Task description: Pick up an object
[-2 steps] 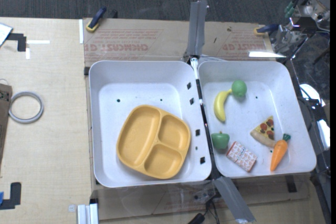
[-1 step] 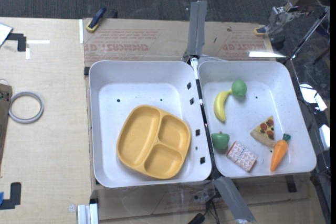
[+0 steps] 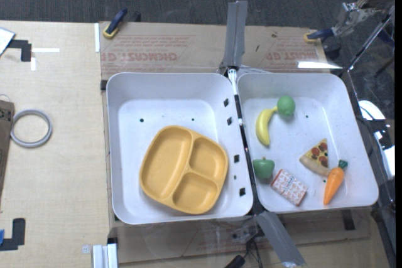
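The right bin (image 3: 352, 103) holds a yellow banana (image 3: 264, 126), a green round fruit (image 3: 286, 105), a green pepper (image 3: 264, 167), a pizza slice (image 3: 316, 157), an orange carrot (image 3: 333, 184) and a red-and-white packet (image 3: 289, 187). A yellow divided plate (image 3: 183, 169) lies in the left bin (image 3: 125, 97). My gripper (image 3: 347, 17) hangs at the top right, beyond the far right corner of the right bin, well away from all the objects. Nothing shows between its fingers.
A roll of grey tape (image 3: 30, 128) lies on the bench at the left. Cardboard (image 3: 169, 50) sits behind the bins, with blue clamps (image 3: 115, 22) at its left end and near its right end (image 3: 317, 35). A grey divider bar (image 3: 236, 31) rises between the bins.
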`<state>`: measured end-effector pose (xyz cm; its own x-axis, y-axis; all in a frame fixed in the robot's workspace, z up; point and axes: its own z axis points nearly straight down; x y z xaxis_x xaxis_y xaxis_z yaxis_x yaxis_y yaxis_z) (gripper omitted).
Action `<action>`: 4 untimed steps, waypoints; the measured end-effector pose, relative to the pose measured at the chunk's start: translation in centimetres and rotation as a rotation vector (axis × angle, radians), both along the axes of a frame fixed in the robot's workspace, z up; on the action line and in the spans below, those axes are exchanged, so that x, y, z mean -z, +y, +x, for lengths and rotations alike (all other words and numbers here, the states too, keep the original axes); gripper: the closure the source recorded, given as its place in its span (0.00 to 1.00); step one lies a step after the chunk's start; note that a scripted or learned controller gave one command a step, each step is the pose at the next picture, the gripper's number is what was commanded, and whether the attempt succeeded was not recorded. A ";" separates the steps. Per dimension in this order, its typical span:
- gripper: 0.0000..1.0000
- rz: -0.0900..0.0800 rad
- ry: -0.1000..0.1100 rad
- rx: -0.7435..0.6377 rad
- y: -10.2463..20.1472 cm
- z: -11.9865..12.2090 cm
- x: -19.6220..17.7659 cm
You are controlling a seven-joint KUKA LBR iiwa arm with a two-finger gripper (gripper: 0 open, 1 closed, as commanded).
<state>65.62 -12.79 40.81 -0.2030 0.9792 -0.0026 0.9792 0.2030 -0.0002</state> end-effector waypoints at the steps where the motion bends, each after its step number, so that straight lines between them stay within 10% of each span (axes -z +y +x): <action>1: 1.00 0.001 0.002 -0.103 6.4 0.3 -0.1; 3: 1.00 0.001 0.000 -0.514 19.5 0.4 -3.3; 4: 1.00 0.001 0.003 -0.683 26.6 -0.4 2.2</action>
<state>65.26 13.77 38.63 -0.7752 0.6317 -0.0003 0.6317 0.7752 -0.0018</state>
